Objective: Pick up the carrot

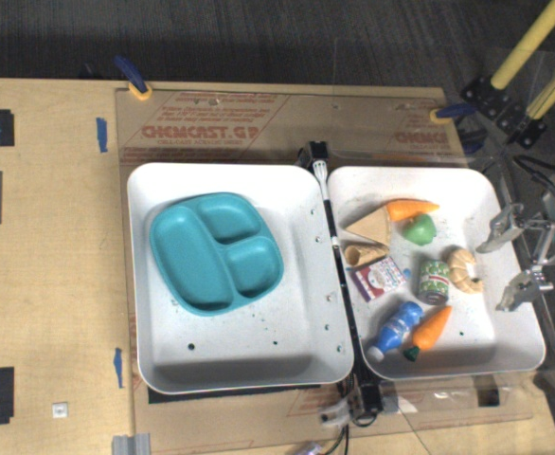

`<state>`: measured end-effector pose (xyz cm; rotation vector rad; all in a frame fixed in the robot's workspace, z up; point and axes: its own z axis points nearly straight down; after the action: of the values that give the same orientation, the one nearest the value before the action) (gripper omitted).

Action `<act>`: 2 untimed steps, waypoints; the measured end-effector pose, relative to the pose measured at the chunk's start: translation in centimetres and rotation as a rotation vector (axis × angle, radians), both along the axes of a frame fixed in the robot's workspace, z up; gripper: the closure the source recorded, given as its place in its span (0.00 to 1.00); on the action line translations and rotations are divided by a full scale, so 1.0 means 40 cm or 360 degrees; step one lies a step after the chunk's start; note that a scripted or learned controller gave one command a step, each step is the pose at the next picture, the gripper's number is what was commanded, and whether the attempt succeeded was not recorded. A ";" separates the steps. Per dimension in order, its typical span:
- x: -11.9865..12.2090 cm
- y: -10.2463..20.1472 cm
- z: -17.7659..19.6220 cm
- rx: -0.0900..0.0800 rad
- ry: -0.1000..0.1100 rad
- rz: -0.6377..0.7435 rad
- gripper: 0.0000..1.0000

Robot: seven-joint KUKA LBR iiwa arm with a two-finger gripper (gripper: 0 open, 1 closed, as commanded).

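On the desk (50,254), the left bin (164,349) is seen to hold a teal divided plate (216,251), which plays no part in the coming move. In the right bin (514,344) a crowd of toy foods is found: a tan wedge (370,226), a pink packet (380,276), a blue bottle (396,328) and a green can (436,281). The carrot (433,327) is taken to be the orange tapered piece near the front of this bin, lying flat with its long axis on a diagonal. Its dark green stub is turned to the lower left and its orange body runs up to the right. It is touched by the blue bottle on its left side and sits just below the green can. A second orange tapered piece (410,209) is seen at the back of the bin beside a green ball (420,228), so a mix-up is judged possible. The gripper (508,262) is placed at the bin's right wall, its fingers (498,227) spread apart with nothing between them. From there the carrot lies to the left and toward the front, so a turn of the wrist across the diagonal is judged needful.
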<state>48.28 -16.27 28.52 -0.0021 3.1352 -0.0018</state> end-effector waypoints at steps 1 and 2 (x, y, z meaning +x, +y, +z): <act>-0.005 0.113 -0.324 0.0008 0.0017 -0.0025 0.00; -0.001 0.095 -0.471 -0.0001 -0.0004 0.0171 0.00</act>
<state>48.24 -12.48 9.66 -0.1706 3.1280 -0.0022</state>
